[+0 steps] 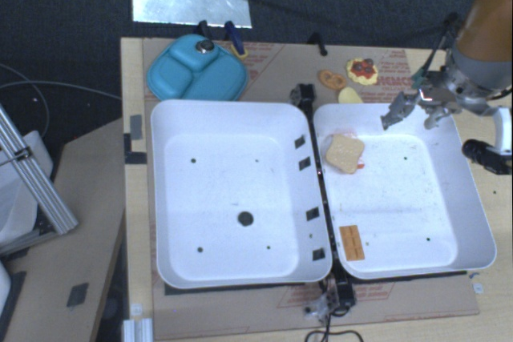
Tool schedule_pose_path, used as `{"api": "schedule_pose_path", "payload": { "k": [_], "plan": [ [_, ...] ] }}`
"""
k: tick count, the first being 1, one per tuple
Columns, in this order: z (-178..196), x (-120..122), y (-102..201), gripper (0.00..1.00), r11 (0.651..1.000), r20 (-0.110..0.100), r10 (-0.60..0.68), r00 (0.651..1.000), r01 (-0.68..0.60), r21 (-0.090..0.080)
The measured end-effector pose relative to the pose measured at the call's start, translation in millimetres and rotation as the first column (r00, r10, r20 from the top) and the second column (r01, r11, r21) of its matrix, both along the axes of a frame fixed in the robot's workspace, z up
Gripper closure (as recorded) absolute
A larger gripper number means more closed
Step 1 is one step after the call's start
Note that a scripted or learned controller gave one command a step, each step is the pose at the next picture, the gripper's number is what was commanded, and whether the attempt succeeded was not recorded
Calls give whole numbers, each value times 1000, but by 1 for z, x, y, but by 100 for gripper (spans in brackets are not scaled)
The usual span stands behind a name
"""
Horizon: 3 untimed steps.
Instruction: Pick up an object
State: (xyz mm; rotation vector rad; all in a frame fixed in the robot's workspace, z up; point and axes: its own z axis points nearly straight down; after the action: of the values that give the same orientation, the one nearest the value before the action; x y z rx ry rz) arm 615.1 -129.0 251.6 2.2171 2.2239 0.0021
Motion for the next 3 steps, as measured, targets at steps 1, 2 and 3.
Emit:
{"api": "schedule_pose_path", "payload": {
  "k": [1, 2, 3],
  "plan": [
    [-71, -55, 92, 0, 1000, -11, 8, 1000, -8, 6],
    [-67, -71, 164, 0, 1000, -3, 8, 1000, -8, 4],
    [-33, -131, 272, 0, 1000, -1, 13, 1000, -13, 6]
  ]
}}
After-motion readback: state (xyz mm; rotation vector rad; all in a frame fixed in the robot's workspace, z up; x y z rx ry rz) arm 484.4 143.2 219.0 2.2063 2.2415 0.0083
